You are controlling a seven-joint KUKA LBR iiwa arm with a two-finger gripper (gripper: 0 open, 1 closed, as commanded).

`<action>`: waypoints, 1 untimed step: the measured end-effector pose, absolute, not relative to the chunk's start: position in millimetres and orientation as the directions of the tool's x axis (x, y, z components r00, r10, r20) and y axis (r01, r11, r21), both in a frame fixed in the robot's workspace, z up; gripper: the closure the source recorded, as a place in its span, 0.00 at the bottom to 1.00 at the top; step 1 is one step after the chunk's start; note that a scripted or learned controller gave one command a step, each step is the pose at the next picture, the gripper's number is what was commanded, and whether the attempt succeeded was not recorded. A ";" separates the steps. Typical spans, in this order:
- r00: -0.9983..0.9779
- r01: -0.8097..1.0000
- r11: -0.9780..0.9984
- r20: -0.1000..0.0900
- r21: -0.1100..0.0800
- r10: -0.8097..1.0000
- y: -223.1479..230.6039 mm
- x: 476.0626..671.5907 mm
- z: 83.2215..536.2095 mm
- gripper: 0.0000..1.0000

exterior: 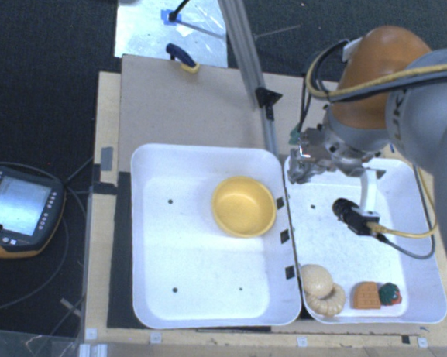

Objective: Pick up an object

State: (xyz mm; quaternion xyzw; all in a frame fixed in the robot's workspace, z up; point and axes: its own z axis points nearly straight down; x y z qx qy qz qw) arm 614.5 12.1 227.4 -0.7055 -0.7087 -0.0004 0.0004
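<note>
From above, the bench (pixel 206 110) carries two shallow white bins side by side. The left bin (pixel 157 230) holds a yellow bowl (pixel 244 206), upright, sitting near that bin's far right corner, close to the wall shared with the neighbouring bin.

The right bin (pixel 418 268) holds the other things along its near edge. A cream, lumpy object that looks like a toy pastry (pixel 322 289) lies in the near left corner, close against the bin wall. Just beside it to the right lies a small orange piece with a dark green and red bit at its end (pixel 376 295); what it is exactly is hard to tell.

The arm (pixel 440 99) reaches in over the far edge of the right bin, its orange band (pixel 377 63) above the wrist. The gripper (pixel 308 167) hangs over the far left corner of the right bin, well apart from the pastry and the orange piece. Whether the claw is open or closed cannot be told, and nothing can be seen in its grasp. A black cylinder with a yellow cable (pixel 355 216) juts from the wrist over the middle of the bin.

On the floor left of the bench lies a teach pendant (pixel 12 210).
</note>
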 end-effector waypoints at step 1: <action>-0.005 1.000 0.005 0.001 0.001 1.000 63.5 600.4 234.9 1.00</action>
